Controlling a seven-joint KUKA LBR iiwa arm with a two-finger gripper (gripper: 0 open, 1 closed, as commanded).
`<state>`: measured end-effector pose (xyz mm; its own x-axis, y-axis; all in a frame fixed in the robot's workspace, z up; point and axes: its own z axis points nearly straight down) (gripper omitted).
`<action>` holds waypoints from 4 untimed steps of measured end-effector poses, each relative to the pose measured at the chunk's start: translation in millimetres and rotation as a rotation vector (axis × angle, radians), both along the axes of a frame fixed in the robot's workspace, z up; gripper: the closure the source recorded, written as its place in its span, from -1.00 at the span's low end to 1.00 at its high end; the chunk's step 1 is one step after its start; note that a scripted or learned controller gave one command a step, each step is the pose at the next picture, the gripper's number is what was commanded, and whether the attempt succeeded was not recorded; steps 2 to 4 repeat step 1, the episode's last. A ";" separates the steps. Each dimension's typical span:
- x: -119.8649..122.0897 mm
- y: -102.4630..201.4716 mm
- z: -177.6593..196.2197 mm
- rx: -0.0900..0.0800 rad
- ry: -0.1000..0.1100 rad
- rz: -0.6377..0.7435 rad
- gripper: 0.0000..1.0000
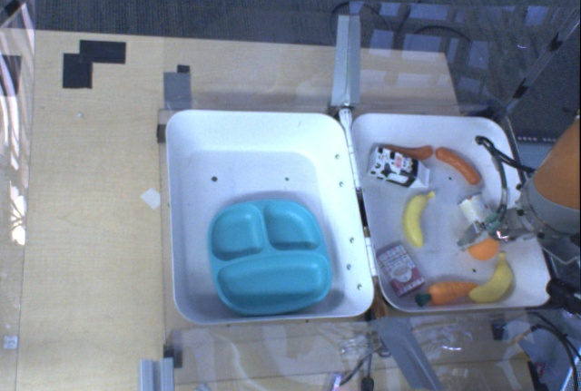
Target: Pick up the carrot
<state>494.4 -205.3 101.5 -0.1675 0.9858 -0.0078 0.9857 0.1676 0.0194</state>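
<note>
The carrot [451,292], orange with a green stub at its left end, lies flat along the front wall of the right bin [454,128]. Its right end touches a yellow banana [496,282]. The gripper [486,229] hangs low over the right side of that bin, just above a small orange fruit [484,249]. It is about a hand's width behind and to the right of the carrot. The arm's orange band [558,176] shows at the right edge. Nothing can be made out in the gripper's grasp.
The right bin also holds a second banana [416,218], a red-orange sausage [457,165], a black-and-white packet [392,166] and a small maroon box [399,265] left of the carrot. A blue compartment plate [270,258] lies in the left bin [254,131].
</note>
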 end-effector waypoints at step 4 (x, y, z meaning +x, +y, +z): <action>-5.6 66.9 115.3 0.004 0.014 -0.080 1.00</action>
